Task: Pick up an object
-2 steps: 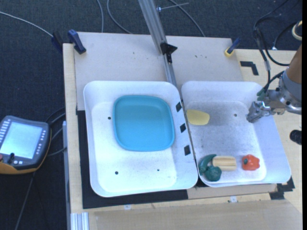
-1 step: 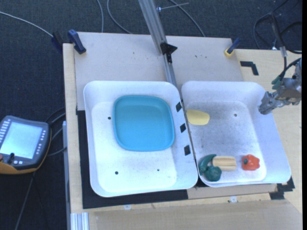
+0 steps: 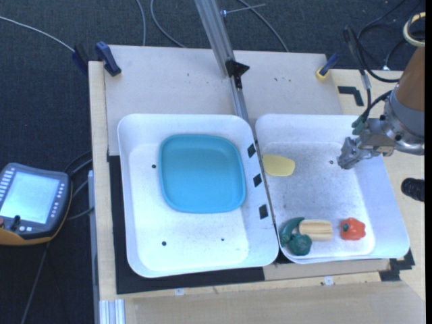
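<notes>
The arm comes in from the right, and its fingers (image 3: 347, 159) hang over the upper right part of the right bin (image 3: 378, 187), close to the floor of it. Whether the fingers are apart or together cannot be told from this height; nothing shows between them.

To the left of the fingers, well apart and at about the same level, a flat yellow piece (image 3: 279, 165) lies near the bin's left wall. Below the fingers, along the near edge of the same bin, three things lie in a row: a red pepper (image 3: 352, 229) almost straight below them, a tan block (image 3: 316, 229) just beside it to the left, and a dark green vegetable (image 3: 295, 237) touching the block's left end.

Far to the left of the fingers, past the wall between the bins, the left bin (image 3: 142, 201) holds a blue plate (image 3: 202, 173) lying flat in its upper middle.

Both bins rest side by side on the bench (image 3: 169, 79). A metal post (image 3: 216, 29) slants up from the bench behind the fingers and to their left.
</notes>
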`<state>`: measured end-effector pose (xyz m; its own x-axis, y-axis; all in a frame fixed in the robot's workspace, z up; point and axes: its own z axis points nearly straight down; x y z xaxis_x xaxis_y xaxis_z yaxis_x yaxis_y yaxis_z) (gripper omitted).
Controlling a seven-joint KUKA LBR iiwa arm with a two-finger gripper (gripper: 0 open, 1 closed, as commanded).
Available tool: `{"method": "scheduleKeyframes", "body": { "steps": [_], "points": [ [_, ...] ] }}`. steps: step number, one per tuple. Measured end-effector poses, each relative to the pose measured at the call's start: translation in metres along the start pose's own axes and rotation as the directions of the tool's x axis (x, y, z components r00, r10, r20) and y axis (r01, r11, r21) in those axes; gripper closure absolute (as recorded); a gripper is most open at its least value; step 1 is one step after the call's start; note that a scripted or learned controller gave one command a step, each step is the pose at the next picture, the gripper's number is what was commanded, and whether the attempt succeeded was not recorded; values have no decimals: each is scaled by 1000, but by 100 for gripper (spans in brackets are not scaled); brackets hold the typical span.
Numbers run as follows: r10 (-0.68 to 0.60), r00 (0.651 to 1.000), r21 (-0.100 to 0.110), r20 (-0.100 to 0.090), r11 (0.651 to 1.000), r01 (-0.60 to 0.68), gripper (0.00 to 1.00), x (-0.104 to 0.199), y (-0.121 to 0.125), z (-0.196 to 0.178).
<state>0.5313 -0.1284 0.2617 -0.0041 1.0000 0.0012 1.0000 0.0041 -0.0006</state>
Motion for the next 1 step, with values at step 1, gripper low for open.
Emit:
{"method": "scheduleKeyframes", "body": {
  "steps": [1],
  "points": [
    [-1, 1000, -1, 0, 1000, 1, 100, 60, 2, 4]
  ]
}}
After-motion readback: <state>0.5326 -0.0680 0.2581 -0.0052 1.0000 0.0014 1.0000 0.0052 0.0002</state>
